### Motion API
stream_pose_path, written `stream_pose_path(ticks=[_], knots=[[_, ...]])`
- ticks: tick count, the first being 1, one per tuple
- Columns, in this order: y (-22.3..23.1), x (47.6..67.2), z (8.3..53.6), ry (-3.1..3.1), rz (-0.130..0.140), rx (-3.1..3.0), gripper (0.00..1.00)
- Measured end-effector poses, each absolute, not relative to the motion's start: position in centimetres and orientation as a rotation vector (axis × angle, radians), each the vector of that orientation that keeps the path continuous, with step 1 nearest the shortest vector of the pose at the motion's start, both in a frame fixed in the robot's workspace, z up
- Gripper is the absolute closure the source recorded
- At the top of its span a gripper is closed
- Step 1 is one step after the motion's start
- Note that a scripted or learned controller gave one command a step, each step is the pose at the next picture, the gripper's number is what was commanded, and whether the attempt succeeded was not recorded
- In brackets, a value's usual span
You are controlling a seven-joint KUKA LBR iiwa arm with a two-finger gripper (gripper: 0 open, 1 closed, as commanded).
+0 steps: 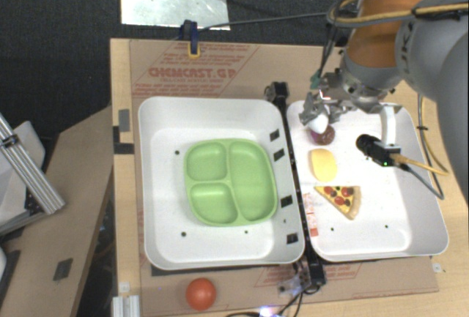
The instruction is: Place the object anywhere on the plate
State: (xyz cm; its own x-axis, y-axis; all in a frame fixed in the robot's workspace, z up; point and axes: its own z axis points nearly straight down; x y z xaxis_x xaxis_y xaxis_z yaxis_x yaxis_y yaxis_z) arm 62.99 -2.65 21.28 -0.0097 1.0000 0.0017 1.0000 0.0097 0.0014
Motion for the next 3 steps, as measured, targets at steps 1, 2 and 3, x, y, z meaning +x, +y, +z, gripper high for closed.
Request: stream_pose_path(ticks=[1,2,3], knots=[[2.5,62.7,22.8,-2.232,-0.006,-2.211,1.0],[9.0,62.9,22.8,-2.233,-0.006,-2.208,1.0],[12.0,61.7,22.6,-2.229,-0.001,-2.212,1.0]])
